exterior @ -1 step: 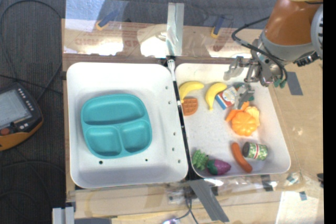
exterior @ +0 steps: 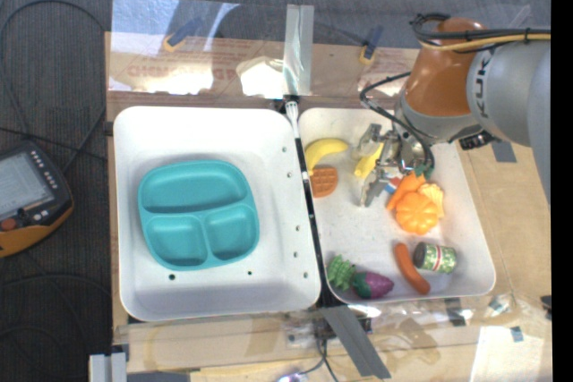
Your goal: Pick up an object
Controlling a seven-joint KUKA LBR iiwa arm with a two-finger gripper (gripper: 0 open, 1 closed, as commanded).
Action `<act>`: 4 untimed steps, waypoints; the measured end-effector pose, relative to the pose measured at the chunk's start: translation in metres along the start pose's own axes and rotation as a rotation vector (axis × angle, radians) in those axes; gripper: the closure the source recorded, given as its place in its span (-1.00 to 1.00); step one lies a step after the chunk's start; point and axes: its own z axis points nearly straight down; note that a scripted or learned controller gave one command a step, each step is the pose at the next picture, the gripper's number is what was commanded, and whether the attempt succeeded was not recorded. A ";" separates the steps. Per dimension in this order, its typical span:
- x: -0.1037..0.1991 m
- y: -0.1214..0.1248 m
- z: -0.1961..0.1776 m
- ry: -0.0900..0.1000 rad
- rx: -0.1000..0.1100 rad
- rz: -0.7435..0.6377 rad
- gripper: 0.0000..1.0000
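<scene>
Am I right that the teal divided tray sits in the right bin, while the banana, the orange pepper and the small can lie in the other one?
Not quite: the camera view shows the teal divided tray in the left bin. The banana, orange pepper and small can lie in the right bin, where the gripper is reaching.

The arm (exterior: 510, 89) is seen as a thick, rounded grey casing, on which part of a dark lettered marking is carried. Above the wrist a glossy orange band (exterior: 439, 80) is fitted (copper-toned under the light). Black cables (exterior: 466, 33) are run along the top of the casing and looped down beside the wrist. The gripper (exterior: 380, 165) is built of pale metal parts with small dark fittings.
</scene>
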 end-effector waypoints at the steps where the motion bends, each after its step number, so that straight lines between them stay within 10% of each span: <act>1: 0.000 0.000 -0.006 0.002 0.004 -0.002 1.00; 2: 0.000 0.001 -0.006 0.002 0.003 -0.002 -1.00; 3: -0.001 0.001 -0.012 0.003 0.006 -0.003 1.00; 4: -0.002 0.043 -0.088 0.001 -0.001 0.186 1.00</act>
